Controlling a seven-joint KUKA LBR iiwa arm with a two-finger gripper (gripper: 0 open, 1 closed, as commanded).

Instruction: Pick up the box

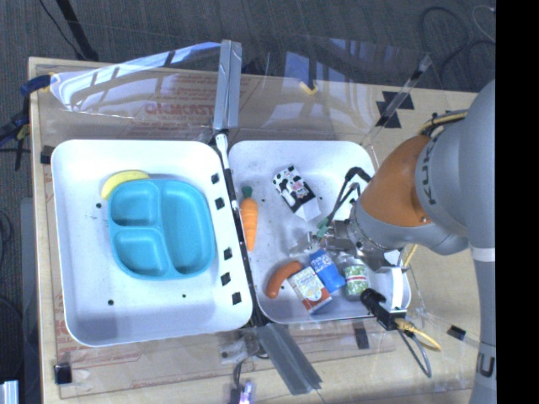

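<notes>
The blue box (327,269) is lying in the right-hand white bin (268,160), just below the gripper (330,239) in the camera view and so close that the two may be touching, though contact cannot be made out. The gripper is hanging low over the bin's crowded lower part, and whether it is released, clenched or grasping anything cannot be told, since the grey and orange arm (404,196) is covering much of it from the right. A red and white carton (309,287) is leaning against the blue box on the side away from the arm, below and slightly left of the gripper. A green can (355,278) is sitting just below and right of the gripper, beside the blue box. A sausage (282,278) is lying below and left of the gripper, next to the carton. A black and white cow-patterned box (293,188) is resting above and left of the gripper, apart from it. A carrot (249,221) is lying further left, along the bin's wall. Well to the gripper's left, the other white bin (76,225) is holding a blue divided plate (160,230) with a yellow object (124,179) peeking out from under its upper edge.
</notes>
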